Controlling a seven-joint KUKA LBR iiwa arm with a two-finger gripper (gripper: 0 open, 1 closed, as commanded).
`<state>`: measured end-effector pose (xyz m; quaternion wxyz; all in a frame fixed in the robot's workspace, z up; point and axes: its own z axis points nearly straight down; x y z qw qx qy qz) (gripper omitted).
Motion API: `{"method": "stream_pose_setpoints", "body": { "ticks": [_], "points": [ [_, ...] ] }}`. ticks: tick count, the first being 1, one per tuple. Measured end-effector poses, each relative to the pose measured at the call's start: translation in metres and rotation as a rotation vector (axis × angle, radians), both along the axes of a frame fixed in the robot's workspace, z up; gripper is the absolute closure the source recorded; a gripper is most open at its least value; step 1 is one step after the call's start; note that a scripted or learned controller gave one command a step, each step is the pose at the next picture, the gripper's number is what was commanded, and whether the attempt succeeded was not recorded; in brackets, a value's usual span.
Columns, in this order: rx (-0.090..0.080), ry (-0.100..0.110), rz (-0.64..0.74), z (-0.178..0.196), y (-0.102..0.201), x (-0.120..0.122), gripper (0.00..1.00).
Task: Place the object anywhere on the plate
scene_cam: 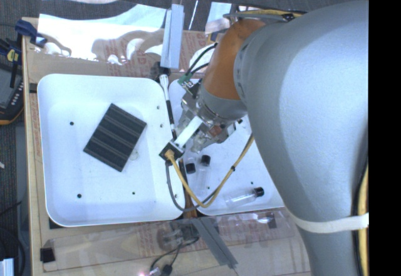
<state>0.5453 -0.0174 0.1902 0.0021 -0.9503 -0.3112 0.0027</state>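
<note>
A small black piece (pixel 203 160), likely the object, lies on the floor of the bin (pixel 241 177) just below the gripper (pixel 202 142), with a second black bit (pixel 190 168) beside it. Whether the gripper is open or closed cannot be told. It should confirm a firm hold, then lift clear over the bin walls to the dark ribbed plate (pixel 116 137), well apart in the other bin (pixel 69 174).

Robot lab: grey arm (pixel 301 80), white bins (pixel 69 162).
</note>
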Motion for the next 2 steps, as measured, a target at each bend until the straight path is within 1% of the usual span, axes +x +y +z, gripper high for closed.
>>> {"method": "stream_pose_setpoints", "body": {
  "ticks": [1,2],
  "points": [
    [-0.004,-0.005,-0.279,0.0006,0.0951,0.0667,1.0],
    [-0.004,-0.006,-0.281,0.0012,0.0936,0.0671,0.0]
  ]
}}
